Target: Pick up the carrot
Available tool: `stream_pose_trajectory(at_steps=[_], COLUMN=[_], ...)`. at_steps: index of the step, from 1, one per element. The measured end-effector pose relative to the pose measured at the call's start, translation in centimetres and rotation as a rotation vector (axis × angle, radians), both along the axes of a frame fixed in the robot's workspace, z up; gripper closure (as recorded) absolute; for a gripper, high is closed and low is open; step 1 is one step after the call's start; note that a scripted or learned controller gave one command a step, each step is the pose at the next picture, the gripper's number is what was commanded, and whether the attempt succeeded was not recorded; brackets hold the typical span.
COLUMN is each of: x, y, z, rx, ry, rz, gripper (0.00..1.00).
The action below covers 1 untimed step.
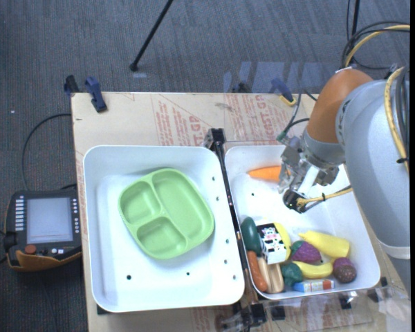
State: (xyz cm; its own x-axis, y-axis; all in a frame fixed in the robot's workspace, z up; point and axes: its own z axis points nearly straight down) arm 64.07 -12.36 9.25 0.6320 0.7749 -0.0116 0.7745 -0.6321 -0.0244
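Beside the gripper [295,185], smooth tapered orange carrot [265,173] on glossy white bin [346,216].

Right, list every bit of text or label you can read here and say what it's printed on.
Red lettering on the cardboard sheet: printed upside down, too blurred to read.
Handheld pendant screen: no characters legible.
Black-and-white toy box: pattern, nothing readable.
Nothing else carries text.

Bench [159,116] bearing two white bins [100,254]
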Motion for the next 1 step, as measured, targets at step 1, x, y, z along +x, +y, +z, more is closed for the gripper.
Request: stream_pose_trajectory(at_steps=[1], x=[0.00], y=[0.05], z=[-0.02], rx=[0.000], ry=[0.000], rz=[0.001], gripper=[0.00])
